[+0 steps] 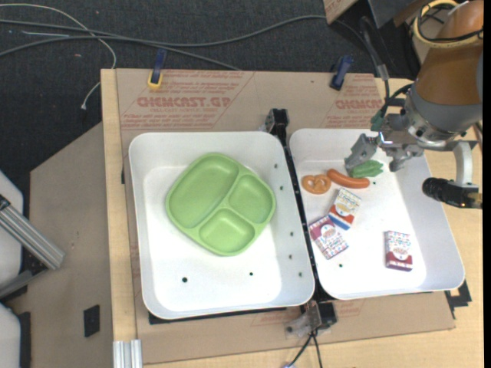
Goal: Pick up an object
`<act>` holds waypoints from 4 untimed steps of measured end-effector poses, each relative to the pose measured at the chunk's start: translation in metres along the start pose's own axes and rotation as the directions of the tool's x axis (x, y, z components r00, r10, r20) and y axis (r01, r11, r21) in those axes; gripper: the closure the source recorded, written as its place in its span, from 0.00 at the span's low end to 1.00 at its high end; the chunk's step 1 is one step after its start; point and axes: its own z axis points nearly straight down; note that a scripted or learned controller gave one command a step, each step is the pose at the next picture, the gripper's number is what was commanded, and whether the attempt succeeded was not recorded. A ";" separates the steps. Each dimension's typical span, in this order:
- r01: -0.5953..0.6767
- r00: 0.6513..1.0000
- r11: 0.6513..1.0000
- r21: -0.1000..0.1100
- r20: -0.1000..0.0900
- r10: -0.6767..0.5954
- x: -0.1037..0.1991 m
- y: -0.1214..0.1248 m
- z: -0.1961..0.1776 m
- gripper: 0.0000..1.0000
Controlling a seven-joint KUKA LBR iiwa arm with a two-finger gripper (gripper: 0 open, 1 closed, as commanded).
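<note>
Cardboard sheeting (192, 98), clipped to the bench at its far edge, is laid under two shallow white bins so that they are kept side by side. Left bin (146, 205): one green divided plate (221, 203), set flat near the middle, well apart from the arm. Right bin (437, 251): small items loosely scattered, presumably as candidates for picking: a pretzel-shaped piece (313, 183), an orange sausage-like piece (349, 179) just beside it, a green item (369, 169) touching or overlapping the sausage's far end, a small carton (345, 208), a red-and-white packet (328, 238) near it, and a second packet (397, 250) apart toward the right wall. Gripper (381, 153): lowered over the far part of the right bin, directly at the green item; whether the fingers are spread or closed cannot be told, and no grasp is confirmed. The green item is judged the likely target, being nearest the fingertips. Nothing is seen lifted off the bin floor.
</note>
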 end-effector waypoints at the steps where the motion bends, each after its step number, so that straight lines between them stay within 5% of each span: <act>1: -0.002 1.000 1.000 0.002 -0.001 0.002 0.000 -0.009 0.059 0.00; 2: -0.003 1.000 1.000 0.001 -0.001 0.003 -0.005 -0.010 0.121 0.00; 3: -0.003 1.000 1.000 -0.006 0.000 0.003 -0.005 -0.008 0.106 1.00; 4: 0.000 1.000 1.000 -0.012 0.002 0.000 0.005 -0.011 0.049 1.00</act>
